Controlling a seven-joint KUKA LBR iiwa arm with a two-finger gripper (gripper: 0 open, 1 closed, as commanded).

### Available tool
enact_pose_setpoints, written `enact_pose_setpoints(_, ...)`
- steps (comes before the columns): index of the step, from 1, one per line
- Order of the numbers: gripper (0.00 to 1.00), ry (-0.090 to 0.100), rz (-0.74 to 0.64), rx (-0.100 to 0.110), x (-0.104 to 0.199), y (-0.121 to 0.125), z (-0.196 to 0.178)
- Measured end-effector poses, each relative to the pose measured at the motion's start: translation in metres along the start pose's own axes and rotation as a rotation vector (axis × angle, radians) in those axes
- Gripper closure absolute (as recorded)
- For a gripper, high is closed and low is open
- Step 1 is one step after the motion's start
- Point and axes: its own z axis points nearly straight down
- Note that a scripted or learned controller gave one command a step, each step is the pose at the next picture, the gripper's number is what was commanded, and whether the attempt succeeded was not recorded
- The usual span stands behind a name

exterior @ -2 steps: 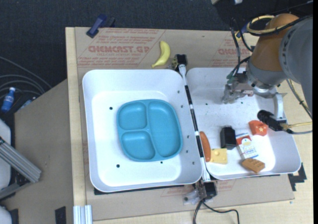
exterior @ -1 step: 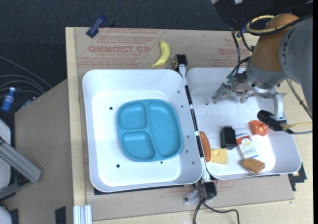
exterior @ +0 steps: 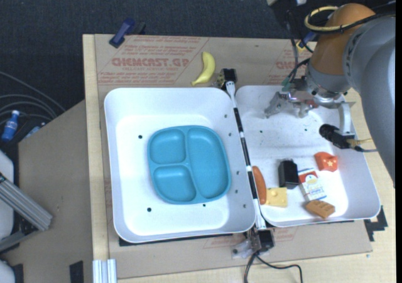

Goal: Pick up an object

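The gripper (exterior: 286, 101) hovers over the right bin's (exterior: 364, 197) far end, fingers spread, holding nothing. Near its front lie a black block (exterior: 288, 173), cheese wedge (exterior: 277, 197) and cracker (exterior: 320, 208). The left bin (exterior: 125, 200) holds a blue divided plate (exterior: 188, 164).

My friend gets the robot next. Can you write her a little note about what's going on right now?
Tool: low over the back of the right bin, with nothing seen in its grip; whether it is open or shut is unclear.
Things: black block, small carton, orange toy, cheese wedge, cracker and hot dog, all lying near the front of the right bin. Blue divided plate sits in the left bin. Banana lies on the bench behind the bins.
Done: nothing picked yet.
Left: grab one object and lift it.
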Motion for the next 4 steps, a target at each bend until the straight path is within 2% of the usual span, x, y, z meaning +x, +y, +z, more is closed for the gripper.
enact_pose_setpoints(1,0.0,0.001,0.002,0.003,0.015,-0.109,0.001)
enact_pose_setpoints(2,0.0,0.001,0.001,-0.001,0.035,-0.029,0.0)
enact_pose_setpoints(3,1.0,-0.001,0.0,-0.002,0.035,-0.029,-0.01)
enact_pose_setpoints(4,0.0,-0.001,0.0,-0.002,0.035,-0.029,-0.01)
